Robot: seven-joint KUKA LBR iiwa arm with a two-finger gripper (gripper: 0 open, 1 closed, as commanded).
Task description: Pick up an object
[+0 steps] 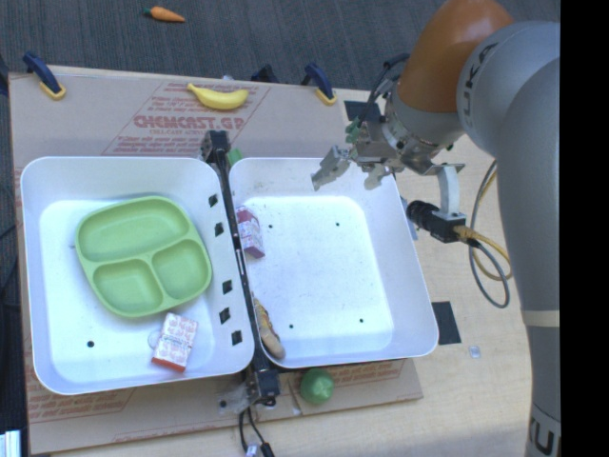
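My gripper (353, 171) hangs over the back edge of the right bin (400, 284). Its two fingers (328, 168) are spread apart, open, with nothing between them. Against the right bin's left wall lies a small red and white packet (249, 231). A tan, elongated object (267, 332) rests in the same bin's front left corner. In the left bin (38, 255) sit a green divided plate (143, 255) and, near the front, a red and white box (174, 341).
A toy banana (219, 94) lies on the cardboard behind the bins. A green ball (317, 386) rests on the bench in front of the right bin. A small carrot (166, 13) is on the floor beyond. Blue clamps (45, 74) hold the board's back edge.
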